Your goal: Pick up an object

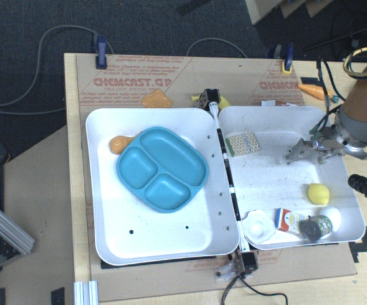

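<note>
Brown board-topped bench with two white bins side by side

Yellow ball in right bin

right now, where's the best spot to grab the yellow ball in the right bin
Probably across the middle of the yellow ball, coming straight down from above. It is round, so any pair of opposite sides would do, and it lies apart from the clutter along the near wall of the right bin, with bare floor around it for the pincer.

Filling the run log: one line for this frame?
pincer: over right bin, nothing visibly held | yellow ball: right bin, apart from pincer | blue tray: left bin
</note>
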Tool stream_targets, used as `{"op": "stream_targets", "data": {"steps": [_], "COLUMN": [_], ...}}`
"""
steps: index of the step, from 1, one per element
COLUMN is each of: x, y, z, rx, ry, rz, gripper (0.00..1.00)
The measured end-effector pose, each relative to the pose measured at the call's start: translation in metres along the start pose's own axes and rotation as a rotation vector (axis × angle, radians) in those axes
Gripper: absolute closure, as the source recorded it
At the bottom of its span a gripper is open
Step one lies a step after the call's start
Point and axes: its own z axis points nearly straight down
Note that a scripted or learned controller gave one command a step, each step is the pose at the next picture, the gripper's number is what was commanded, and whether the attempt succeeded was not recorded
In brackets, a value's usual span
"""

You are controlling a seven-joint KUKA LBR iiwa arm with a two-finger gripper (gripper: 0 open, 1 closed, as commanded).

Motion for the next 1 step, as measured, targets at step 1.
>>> {"op": "stream_targets", "data": {"steps": [1], "x": [0.0068], "y": [0.0797], "z": [0.0129], "rx": [0.004], "ry": [0.009], "rz": [-0.006], "gripper": [0.0]}}
